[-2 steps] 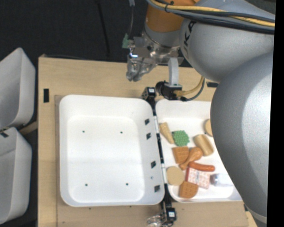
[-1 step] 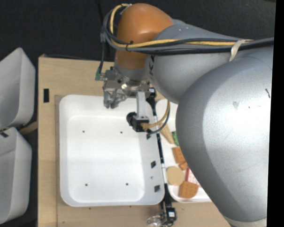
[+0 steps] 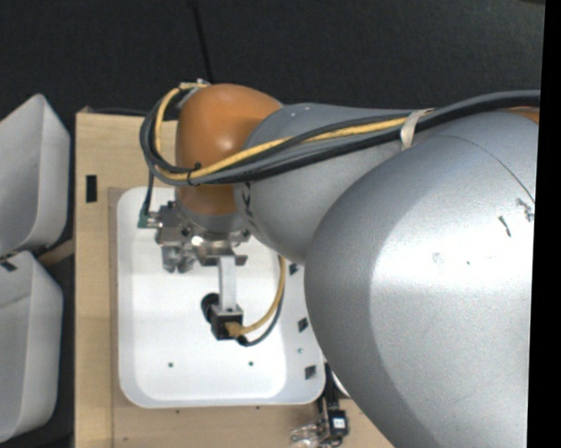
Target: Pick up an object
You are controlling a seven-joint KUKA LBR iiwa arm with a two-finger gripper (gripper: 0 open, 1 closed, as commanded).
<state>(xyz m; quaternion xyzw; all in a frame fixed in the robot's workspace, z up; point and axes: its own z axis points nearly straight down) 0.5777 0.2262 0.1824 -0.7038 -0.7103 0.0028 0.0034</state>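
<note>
My gripper (image 3: 190,257) hangs low over the far part of the left white bin (image 3: 163,371), under the orange band of the wrist (image 3: 219,141). It points down at the bin floor, and its tips are small and in shadow. The white floor in front of and beside the gripper shows just two tiny dark dots. The big grey arm (image 3: 427,271) covers the right side of the view and hides the other bin.
A small clear and metallic thing (image 3: 316,432) lies on the wooden bench by the bin's near right corner. Pale wood (image 3: 93,257) frames the bin on the left. White padded shapes (image 3: 15,253) stand beyond the bench's left edge.
</note>
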